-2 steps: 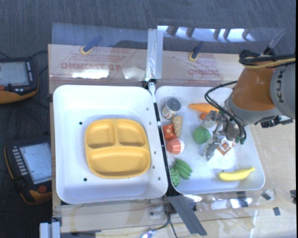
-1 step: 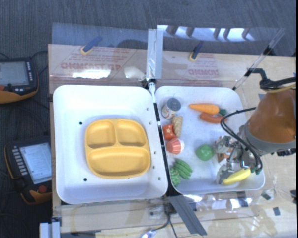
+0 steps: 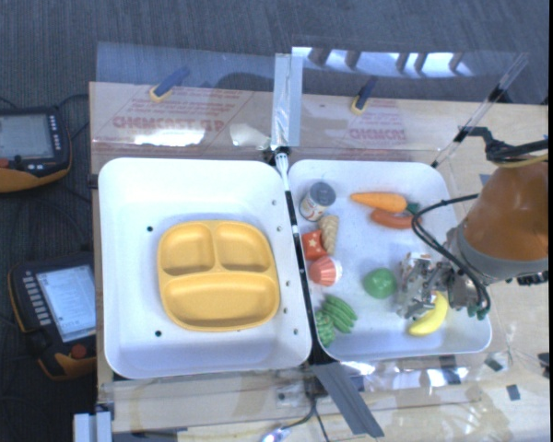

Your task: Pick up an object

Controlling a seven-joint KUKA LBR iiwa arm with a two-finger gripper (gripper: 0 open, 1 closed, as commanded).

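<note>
My claw (image 3: 422,286) hung low in the right bin (image 3: 442,178), toward its 4 o'clock corner, and from above I could not tell how it was set, nor whether it gripped anything. A yellow banana (image 3: 430,317) lay right at its 5 o'clock side, touching or very nearly touching the metal, though I could not say it was held. A green ball (image 3: 380,283) sat just beside the claw at 9 o'clock. My arm (image 3: 507,219) came in from 3 o'clock, its orange band bulking over the bin's right edge, with black cable looping around the wrist. Farther off in the same bin, an orange carrot (image 3: 380,201) lay at 12 o'clock, a small can (image 3: 317,199) stood at 10 o'clock, a red fruit (image 3: 323,271) rested by the dividing wall, and a green leafy vegetable (image 3: 336,316) lay at 7 o'clock. The left bin (image 3: 129,191) carried a yellow divided tray (image 3: 219,274)
</note>
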